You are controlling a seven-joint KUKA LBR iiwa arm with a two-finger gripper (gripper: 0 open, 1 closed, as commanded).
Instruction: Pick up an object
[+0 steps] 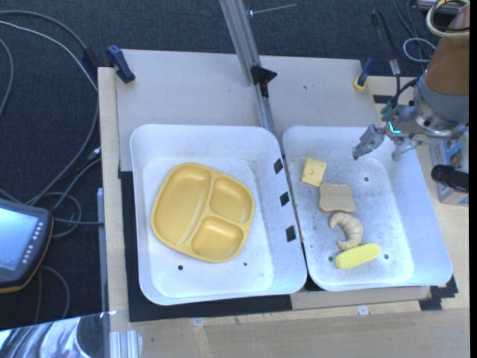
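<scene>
In the right bin, seen from my overhead camera, four food items lie in a loose line: a yellow cheese wedge, a bread slice, a curled shrimp and a corn cob, its long axis running left-right, tilted slightly upward rightward. My gripper hovers over the bin's upper edge, fingers spread wide, gripping nothing. The left bin holds a yellow divided tray.
</scene>
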